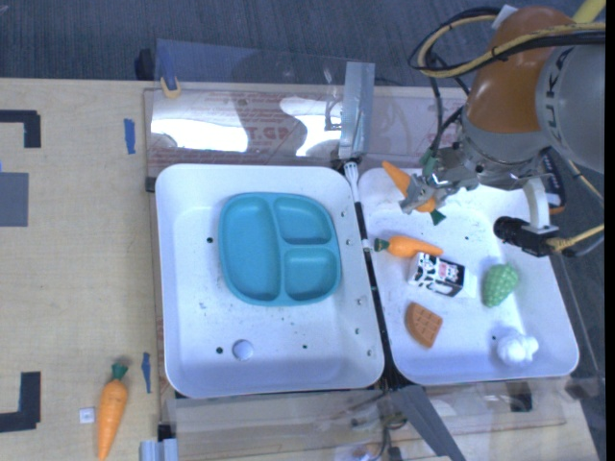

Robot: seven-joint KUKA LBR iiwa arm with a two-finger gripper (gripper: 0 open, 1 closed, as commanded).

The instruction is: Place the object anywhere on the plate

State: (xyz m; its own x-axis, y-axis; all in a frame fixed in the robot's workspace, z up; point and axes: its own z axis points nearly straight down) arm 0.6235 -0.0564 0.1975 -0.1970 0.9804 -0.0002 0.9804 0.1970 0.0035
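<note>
The gripper (423,192) hangs over the far left corner of the right bin (557,353), right at a toy carrot (396,175); whether its jaws are spread or pinching it I cannot tell. The blue divided plate (281,248) lies in the left bin (192,353). A shallow, off-centre grip could let the carrot slip while crossing the divider.

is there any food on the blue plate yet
No, the blue plate in the left bin has nothing in its compartments; the toy food, like a carrot, lies in the right bin.
</note>
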